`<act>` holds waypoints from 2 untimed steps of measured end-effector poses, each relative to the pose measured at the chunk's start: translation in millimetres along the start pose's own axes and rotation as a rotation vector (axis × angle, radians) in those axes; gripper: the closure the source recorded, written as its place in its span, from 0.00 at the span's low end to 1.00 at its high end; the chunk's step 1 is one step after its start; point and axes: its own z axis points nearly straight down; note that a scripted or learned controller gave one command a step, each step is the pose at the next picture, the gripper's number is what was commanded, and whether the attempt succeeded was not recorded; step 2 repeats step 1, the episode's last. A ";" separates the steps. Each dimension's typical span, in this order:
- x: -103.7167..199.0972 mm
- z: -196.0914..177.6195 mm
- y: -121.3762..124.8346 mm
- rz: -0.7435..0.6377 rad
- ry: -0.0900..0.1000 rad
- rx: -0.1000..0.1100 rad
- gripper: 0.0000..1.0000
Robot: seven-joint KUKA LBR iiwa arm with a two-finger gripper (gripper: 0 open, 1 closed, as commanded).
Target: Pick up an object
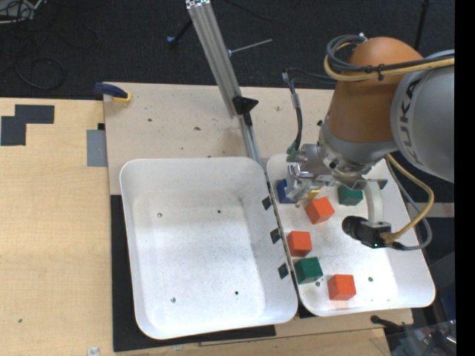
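Gripper (303,186) hangs low over the far left part of the right bin (404,284), beneath the arm's (415,121) orange band; whether it is released or clenched cannot be told from this slant, and nothing shows as grasped. Going down in size from there: the left bin (197,247) sits alongside, touching the right one at their shared edge. An aluminium bar (220,65) slants up behind both. Within the right bin lie three orange blocks, one (320,210) just beside the gripper, one (299,242) near the divider, one (341,287) toward the near rim. A green block (309,269) rests between the latter two, another green block (350,196) sits under the wrist, and a small blue block (283,191) touches the gripper's left side
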 end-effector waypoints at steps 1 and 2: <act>54.4 8.2 -19.1 -0.001 0.000 0.002 1.00; 54.4 8.2 -19.1 -0.001 0.000 0.002 1.00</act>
